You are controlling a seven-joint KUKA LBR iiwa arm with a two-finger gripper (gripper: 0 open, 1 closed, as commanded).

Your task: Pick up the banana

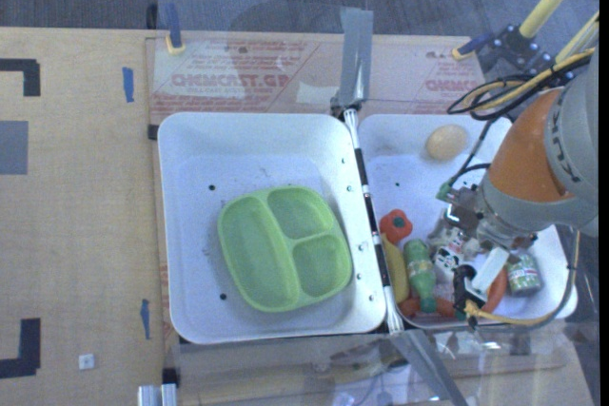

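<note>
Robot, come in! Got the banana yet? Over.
Gripper low in right bin. Banana lying at bin's left wall, not held. Green bottle beside it, crowding.

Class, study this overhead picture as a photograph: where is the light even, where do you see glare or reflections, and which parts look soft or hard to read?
Camera view: light is even and diffuse, with soft shadows inside the left bin; the clear panel behind the bins shows pale reflections; the green tray reads crisply; the gripper and the small items beneath it blend into clutter; the banana is a thin yellow strip.
</note>
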